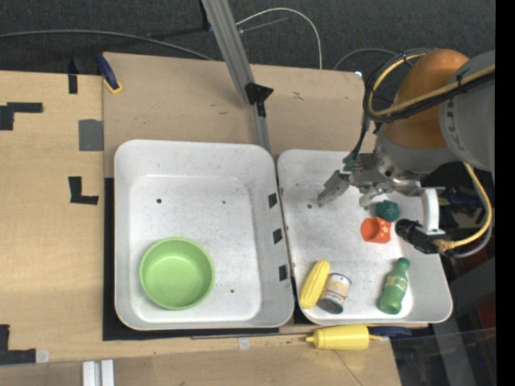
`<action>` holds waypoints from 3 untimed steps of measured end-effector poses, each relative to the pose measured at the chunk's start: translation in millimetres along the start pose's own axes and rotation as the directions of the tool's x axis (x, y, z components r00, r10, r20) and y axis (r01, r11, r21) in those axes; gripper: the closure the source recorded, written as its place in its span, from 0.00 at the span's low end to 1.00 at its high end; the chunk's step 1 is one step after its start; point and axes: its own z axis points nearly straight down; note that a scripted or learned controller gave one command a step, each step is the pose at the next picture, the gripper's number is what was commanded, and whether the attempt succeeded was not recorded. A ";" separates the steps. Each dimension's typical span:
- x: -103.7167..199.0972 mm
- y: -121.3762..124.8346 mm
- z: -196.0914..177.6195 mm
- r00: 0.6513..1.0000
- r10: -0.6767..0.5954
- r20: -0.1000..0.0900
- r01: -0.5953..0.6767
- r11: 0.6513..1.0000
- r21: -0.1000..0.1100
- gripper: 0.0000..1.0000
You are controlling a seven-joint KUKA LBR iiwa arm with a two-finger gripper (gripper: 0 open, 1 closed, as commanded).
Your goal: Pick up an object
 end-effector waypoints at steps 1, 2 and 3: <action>-0.1 0.0 -0.1 1.000 0.000 0.000 0.000 1.000 0.000 0.00; 8.9 -5.4 59.2 1.000 0.001 0.000 -0.001 1.000 0.006 0.00; 9.0 -4.9 99.4 1.000 0.001 0.003 -0.001 1.000 -0.002 0.00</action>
